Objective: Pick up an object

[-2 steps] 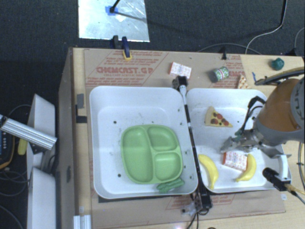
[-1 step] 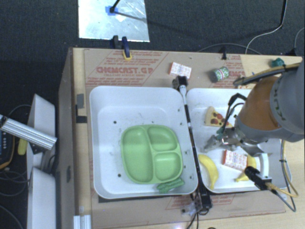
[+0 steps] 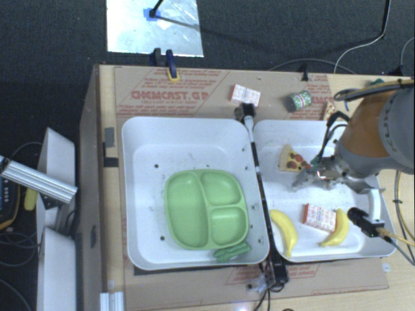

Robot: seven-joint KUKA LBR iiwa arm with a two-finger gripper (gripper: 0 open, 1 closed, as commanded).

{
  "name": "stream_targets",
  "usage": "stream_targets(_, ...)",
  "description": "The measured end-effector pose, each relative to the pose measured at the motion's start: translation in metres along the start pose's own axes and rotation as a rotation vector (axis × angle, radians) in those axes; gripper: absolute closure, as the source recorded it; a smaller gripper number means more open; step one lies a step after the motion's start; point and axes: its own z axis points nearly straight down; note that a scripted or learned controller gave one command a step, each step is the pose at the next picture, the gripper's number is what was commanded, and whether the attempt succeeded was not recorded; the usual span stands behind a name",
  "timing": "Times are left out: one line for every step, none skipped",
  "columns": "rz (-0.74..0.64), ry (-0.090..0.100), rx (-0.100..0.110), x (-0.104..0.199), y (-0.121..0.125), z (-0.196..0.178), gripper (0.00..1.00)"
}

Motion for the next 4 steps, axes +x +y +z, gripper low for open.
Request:
stream_targets(-0.004, 0.002, -0.001, 0.037, 0.067, 0.000, 0.00)
stream_targets(-0.004, 0.003, 0.008, 0.031, 0.106, -0.001, 0.00)
stream_targets(-0.004, 0.001, -0.002, 0.031, 0.108, -0.043, 0.00)
stream_targets(-0.004, 0.001, 0.001, 0.051, 0.108, -0.015, 0.00)
